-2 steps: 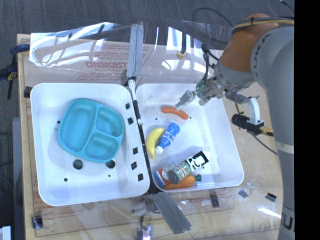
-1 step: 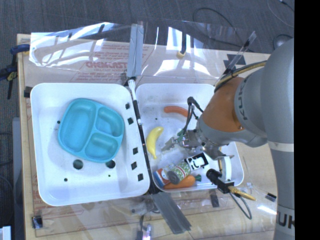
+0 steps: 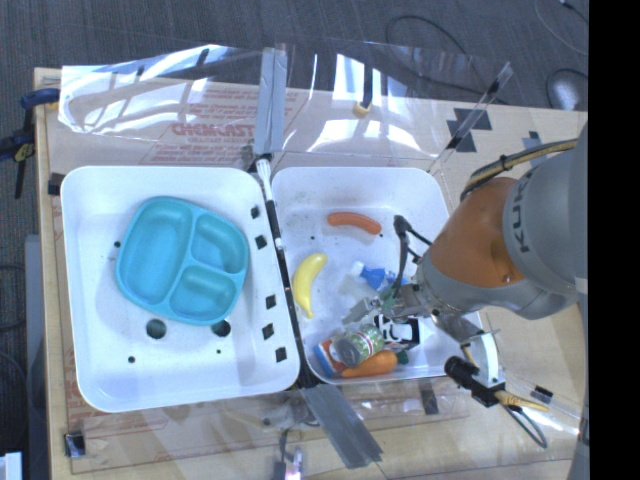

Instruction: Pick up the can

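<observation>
Bench: pale wooden top (image 3: 120, 428) on a dark grey floor, with clear plastic sheeting (image 3: 330, 103) across its 12 o'clock side
Left bin: shallow white bin (image 3: 90, 368) on the 9 o'clock half of the bench, touching its twin along a centre seam
Tray: turquoise divided tray (image 3: 183, 259) lying flat in the left bin, a little toward 11 o'clock of that bin's middle
Right bin: second white bin (image 3: 420, 188) on the 3 o'clock half, holding a cluster of small items
Sausage: orange-red sausage (image 3: 354, 222) near 12 o'clock in the right bin, apart from the rest
Banana: yellow banana (image 3: 309, 282) at 9 o'clock in the right bin, just beside the seam
Blue item: small blue and white object (image 3: 372, 276) near the bin's middle, too small to identify
Can: can (image 3: 358, 347) lying on its side at 6 o'clock in the right bin, touching a carrot (image 3: 372, 366) that rests against the bin's lower wall
Arm: grey arm with an orange band (image 3: 470, 248) reaching in from 3 o'clock
Gripper: gripper (image 3: 392, 320) low over the right bin, just at 2 o'clock of the can; its tips are lost in clutter, so I cannot tell whether they are spread or closed, nor whether they touch the can
</observation>
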Robot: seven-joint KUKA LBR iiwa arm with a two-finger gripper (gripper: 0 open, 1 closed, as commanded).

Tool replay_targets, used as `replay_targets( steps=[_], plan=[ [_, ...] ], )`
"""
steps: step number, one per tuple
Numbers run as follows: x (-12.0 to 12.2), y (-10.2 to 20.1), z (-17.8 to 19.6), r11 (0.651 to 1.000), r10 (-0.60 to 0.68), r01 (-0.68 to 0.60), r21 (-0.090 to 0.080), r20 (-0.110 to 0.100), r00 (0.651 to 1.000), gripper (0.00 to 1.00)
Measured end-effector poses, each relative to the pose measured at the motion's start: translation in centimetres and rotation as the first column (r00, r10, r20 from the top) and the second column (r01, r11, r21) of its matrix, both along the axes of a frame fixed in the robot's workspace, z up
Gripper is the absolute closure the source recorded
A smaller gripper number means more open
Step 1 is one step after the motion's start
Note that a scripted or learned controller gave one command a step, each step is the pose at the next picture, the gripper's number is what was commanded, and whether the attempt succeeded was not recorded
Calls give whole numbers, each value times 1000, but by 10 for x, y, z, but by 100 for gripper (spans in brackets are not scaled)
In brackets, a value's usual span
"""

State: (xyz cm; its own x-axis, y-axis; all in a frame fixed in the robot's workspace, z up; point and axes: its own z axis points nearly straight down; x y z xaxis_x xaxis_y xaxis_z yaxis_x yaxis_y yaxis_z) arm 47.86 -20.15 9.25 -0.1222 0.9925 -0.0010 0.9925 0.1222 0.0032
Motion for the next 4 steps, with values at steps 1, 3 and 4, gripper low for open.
replay_targets(
  steps=[1,3,4],
  plan=[
    [-1,51,-1,998,-56,56,1,-4,998,0],
    [-1,52,8,963,269,-269,2,-4,963,100],
    [-1,52,8,963,269,-269,2,-4,963,0]
  ],
)
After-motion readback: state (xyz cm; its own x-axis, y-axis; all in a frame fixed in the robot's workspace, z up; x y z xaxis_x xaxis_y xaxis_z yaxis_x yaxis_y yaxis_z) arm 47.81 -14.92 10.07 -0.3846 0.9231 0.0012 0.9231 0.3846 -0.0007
